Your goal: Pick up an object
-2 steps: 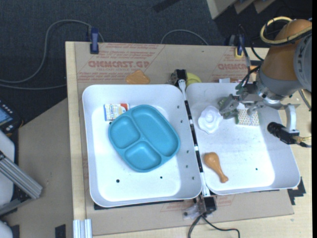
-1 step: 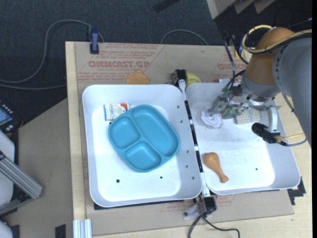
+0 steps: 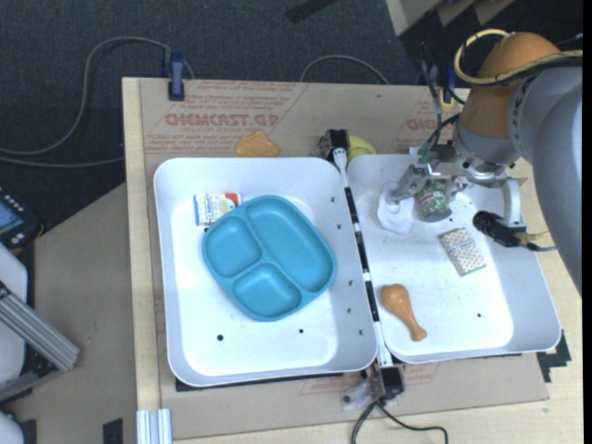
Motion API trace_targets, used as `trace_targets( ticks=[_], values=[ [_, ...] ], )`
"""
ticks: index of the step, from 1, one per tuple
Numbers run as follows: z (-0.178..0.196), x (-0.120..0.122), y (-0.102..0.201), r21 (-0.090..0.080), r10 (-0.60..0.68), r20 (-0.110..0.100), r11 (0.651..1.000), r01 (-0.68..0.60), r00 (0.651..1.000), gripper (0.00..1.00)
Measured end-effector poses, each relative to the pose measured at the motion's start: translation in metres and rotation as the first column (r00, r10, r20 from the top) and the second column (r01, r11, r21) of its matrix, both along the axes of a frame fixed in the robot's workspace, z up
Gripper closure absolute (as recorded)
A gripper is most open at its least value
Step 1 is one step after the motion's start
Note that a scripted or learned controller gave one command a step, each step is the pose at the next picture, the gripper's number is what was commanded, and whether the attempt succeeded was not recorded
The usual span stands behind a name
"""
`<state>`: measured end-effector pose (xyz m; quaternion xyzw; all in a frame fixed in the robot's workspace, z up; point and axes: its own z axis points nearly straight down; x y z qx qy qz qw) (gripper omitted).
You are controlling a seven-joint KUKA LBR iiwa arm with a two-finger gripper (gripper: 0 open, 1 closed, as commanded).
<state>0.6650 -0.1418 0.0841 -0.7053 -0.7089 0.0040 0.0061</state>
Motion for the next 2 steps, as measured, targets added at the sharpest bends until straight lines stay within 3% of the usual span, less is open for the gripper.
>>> trace_targets(
  ticks=[1, 2],
  values=[
    [0.012, 0.0, 0.0, -0.001, -0.001, 0.001, 1.0, 0.001, 1.0, 1.0],
    [0.108, -0.002, 0.074, -0.001, 0.003, 0.027, 1.0, -0.003, 1.0, 1.0]
  ],
)
